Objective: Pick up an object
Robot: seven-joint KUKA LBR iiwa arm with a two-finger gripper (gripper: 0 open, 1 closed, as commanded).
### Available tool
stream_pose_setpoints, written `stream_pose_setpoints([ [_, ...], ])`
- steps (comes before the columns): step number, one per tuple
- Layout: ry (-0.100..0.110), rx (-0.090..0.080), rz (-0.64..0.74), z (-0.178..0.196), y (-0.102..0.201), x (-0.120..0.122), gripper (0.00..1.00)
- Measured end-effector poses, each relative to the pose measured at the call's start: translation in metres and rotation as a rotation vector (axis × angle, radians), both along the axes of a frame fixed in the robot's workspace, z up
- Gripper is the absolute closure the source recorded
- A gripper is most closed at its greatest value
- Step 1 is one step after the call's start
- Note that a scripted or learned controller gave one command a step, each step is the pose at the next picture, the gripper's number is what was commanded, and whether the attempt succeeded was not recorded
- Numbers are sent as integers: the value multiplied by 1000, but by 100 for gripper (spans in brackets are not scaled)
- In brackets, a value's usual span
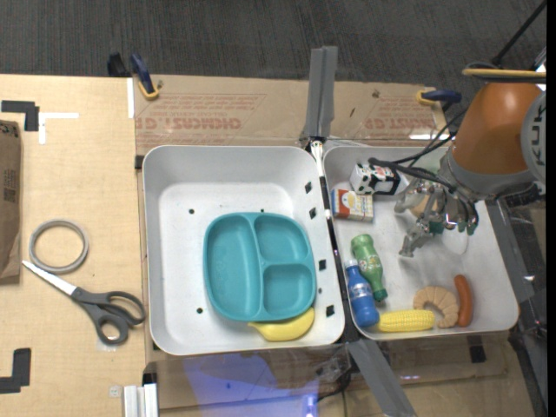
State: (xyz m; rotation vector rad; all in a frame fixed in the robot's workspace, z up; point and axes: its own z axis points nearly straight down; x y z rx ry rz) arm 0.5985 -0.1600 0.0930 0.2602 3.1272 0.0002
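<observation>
From the camera above, the counter point(78, 189) carries two shallow white bins side by side, and the grey arm with its orange band point(495, 129) comes in from the right of the frame over the right bin point(499, 259). Its claw point(423, 224) hangs above the bare white floor in the upper middle of that bin, fingers pointing toward the lower left; they look slightly parted with nothing between them. Just to the left of the claw, near the bin's upper left corner, a small black-and-white cow toy point(375, 178) lies beside a small white and orange carton point(354, 204). Lower along the left wall a green bottle point(368, 268) and a blue bottle point(360, 295) lie next to each other. Along the bottom edge of the bin sit a yellow corn cob point(405, 321), a tan croissant-like pastry point(439, 303) and a reddish sausage point(464, 300), close together and well apart from the claw. The left bin point(174, 198) holds a teal divided plate point(259, 266), with a yellow banana point(285, 327) peeking out from under its lower edge. At the far left of the frame, on the bare counter, a roll of tape point(59, 246) lies just above a pair of grey-handled scissors point(91, 301).
</observation>
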Motion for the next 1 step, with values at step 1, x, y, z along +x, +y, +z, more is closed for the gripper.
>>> stream_pose_setpoints([
  [1, -3, -2, -45, 160, -57, 10, 0],
])
